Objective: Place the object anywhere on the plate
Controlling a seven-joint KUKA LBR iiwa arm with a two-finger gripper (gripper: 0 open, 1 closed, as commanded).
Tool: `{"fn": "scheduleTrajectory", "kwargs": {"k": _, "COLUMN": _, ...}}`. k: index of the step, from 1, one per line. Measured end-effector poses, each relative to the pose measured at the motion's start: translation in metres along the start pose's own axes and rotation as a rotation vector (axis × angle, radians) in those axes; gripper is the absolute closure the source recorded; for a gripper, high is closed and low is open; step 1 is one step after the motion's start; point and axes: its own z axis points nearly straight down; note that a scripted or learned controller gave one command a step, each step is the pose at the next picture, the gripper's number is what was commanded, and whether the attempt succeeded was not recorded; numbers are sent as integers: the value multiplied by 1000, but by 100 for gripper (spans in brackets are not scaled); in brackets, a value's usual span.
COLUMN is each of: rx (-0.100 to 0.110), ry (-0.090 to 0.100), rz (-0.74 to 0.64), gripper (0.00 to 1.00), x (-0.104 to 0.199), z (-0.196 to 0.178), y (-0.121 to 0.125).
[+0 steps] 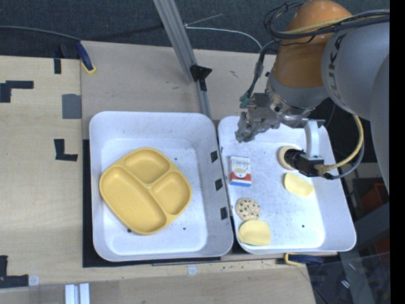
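1. Overhead, the grey arm [342,56] with its orange band reaches in from the right and hangs over the far end of the right bin [335,233], one of two white bins set side by side on the bench.

2. Left bin [104,233]: a yellow plate [145,190] with three compartments lies in it, with nothing on it, well apart from the arm.

3. Claw [245,133]: it points down over the right bin's far left corner, above and just beyond a small carton [240,171]. How far it is open cannot be told from this angle, and nothing can be seen in its hold.

4. Things to choose from, all in the right bin: the red, white and blue carton nearest the claw, two pale yellow pieces [254,232] [298,185], and a round biscuit [247,208].

5. Step in hand, by the look of it: the approach to a pick, with nothing yet moved to the plate. The carton seems the likely target.

6. Next move would call for a descent onto the carton, a firm hold, then a carry leftwards over the bins' meeting walls to the plate.
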Motion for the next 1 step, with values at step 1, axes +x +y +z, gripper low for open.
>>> {"fn": "scheduleTrajectory", "kwargs": {"k": 1, "rx": 4, "ry": -2, "rz": 0, "gripper": 100, "x": 42, "z": 77, "y": 50}}
